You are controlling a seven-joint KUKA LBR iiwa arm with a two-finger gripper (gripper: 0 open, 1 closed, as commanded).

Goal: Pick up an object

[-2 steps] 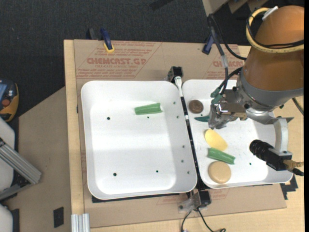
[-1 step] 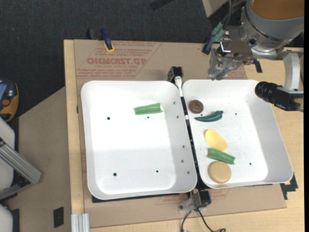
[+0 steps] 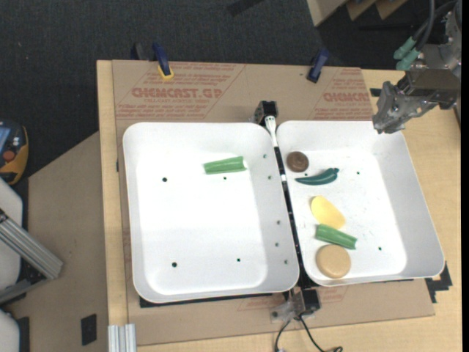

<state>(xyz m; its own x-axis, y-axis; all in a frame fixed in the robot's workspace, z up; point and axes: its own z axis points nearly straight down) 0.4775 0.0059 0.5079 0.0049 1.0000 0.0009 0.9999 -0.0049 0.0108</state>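
While jaws [image 3: 386,120] hang over the right bin's [image 3: 410,196] far right corner, their state seemingly unreadable, nearest item: dark green pepper [image 3: 320,175], lying toward the bin's centre, long axis roughly across the bin.

Blue clamps [image 3: 162,59] on cardboard sheet [image 3: 220,86].

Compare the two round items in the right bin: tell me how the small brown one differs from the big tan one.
The small dark brown round disc lies at the far end of the right white bin, next to the divider; the large tan round disc lies at the near end. The brown disc is clearly smaller and darker, the tan disc broader and paler. The tan disc touches a green piece; the brown disc lies apart from its neighbours. Both are round and flat.
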